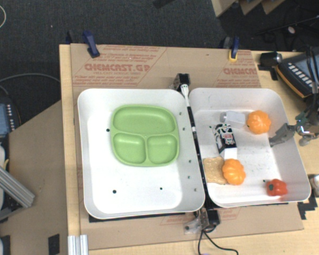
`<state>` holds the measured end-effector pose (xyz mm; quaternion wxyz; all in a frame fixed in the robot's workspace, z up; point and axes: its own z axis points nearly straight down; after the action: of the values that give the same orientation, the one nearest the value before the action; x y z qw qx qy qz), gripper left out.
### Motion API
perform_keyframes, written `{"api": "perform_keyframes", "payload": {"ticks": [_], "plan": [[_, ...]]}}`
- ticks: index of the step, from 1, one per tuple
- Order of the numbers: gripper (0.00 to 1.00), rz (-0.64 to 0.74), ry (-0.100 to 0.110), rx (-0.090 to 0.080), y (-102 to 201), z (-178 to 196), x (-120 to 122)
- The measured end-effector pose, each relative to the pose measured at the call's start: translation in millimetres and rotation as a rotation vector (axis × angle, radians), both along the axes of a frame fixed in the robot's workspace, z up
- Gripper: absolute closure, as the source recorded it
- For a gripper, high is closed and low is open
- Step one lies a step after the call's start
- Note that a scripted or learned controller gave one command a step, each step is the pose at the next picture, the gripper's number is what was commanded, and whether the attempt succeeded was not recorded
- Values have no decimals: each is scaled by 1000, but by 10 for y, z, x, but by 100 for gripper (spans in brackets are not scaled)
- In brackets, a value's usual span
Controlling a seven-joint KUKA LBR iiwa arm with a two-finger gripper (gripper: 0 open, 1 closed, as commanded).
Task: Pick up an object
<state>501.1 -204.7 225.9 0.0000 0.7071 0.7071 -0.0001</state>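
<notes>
Tool (283, 134), grip state indiscernible, at the right bin's (292, 158) right rim; nearest object, the far orange pumpkin (258, 121), lies just left.

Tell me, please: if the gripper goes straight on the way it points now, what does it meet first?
Probably the upper orange pumpkin. The gripper points left over the right bin; its height is unclear.

Open floor between orange pumpkins (258, 121) and red pepper (276, 187).
</notes>
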Motion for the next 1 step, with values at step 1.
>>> {"api": "perform_keyframes", "payload": {"ticks": [1], "plan": [[0,3,2,2,409,-1473,166]]}}
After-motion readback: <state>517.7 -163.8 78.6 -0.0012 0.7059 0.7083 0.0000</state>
